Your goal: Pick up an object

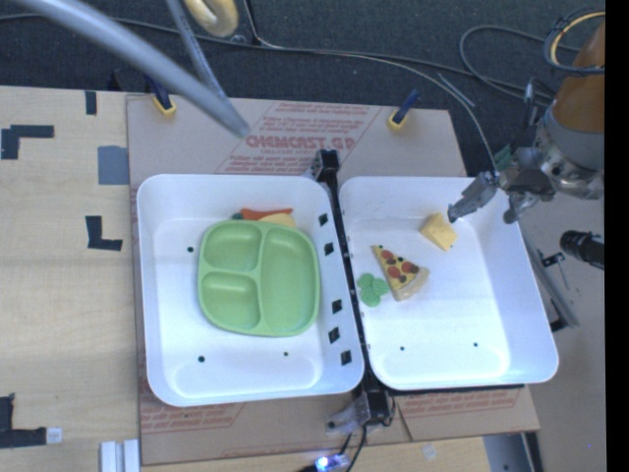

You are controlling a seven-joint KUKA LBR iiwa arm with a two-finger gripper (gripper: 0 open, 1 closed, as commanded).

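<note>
In the right bin (511, 293) lie a yellow cheese wedge (439, 231), a pizza slice (400, 270) and a small green leafy piece (371, 289). My gripper (488, 208) hangs over that bin's far right part, just right of and above the cheese wedge. Its fingers are spread open with nothing between them. One fingertip (460, 210) points down toward the cheese.
The left bin (157, 264) holds a green divided plate (260, 275), with an orange and yellow item (267, 213) peeking out behind it. A black divider (339, 264) runs between the bins. Cables (472, 87) cross the dark floor beyond the bench.
</note>
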